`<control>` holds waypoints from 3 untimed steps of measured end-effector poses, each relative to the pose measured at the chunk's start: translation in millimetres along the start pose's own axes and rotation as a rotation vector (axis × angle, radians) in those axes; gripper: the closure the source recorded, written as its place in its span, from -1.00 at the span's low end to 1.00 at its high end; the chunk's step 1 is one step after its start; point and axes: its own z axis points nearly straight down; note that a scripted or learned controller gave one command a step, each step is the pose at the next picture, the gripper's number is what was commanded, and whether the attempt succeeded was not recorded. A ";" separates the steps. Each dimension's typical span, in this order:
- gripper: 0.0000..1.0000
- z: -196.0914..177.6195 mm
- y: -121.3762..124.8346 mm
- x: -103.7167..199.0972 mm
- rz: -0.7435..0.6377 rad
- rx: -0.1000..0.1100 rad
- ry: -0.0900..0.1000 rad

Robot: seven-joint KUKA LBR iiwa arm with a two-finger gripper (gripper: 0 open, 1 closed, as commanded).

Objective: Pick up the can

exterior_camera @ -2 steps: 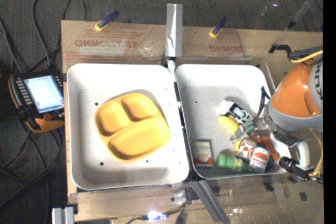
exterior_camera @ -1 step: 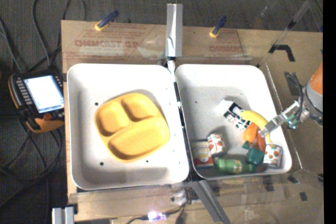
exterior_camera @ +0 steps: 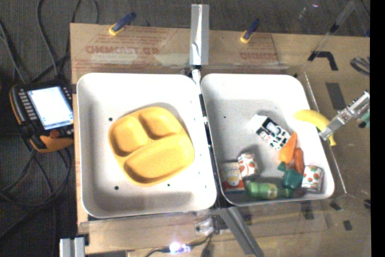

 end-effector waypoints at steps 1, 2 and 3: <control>1.00 -27.8 8.1 -5.9 0.286 0.002 -0.001; -1.00 -27.9 8.1 -5.9 0.286 0.002 -0.001; -1.00 -27.9 8.1 -5.9 0.286 0.002 -0.001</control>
